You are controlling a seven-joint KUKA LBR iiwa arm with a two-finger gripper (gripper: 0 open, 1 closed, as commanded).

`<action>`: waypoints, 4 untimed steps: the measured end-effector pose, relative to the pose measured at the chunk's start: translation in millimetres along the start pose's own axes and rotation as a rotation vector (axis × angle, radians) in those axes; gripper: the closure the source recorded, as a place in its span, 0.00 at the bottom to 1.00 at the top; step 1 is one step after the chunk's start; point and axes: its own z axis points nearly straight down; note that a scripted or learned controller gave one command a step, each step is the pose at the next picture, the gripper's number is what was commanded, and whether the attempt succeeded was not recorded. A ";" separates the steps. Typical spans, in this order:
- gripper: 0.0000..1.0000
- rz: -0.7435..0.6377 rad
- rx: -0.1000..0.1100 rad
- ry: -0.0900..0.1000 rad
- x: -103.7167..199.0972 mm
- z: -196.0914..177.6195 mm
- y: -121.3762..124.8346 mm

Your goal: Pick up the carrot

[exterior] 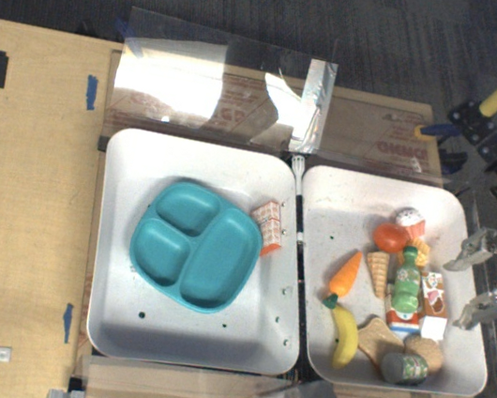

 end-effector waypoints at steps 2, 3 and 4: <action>0.00 -0.152 -0.005 0.001 -56.5 157.4 103.7; 0.00 -0.208 -0.001 -0.005 -58.8 175.2 99.3; 1.00 -0.210 0.002 -0.022 -63.9 161.5 101.2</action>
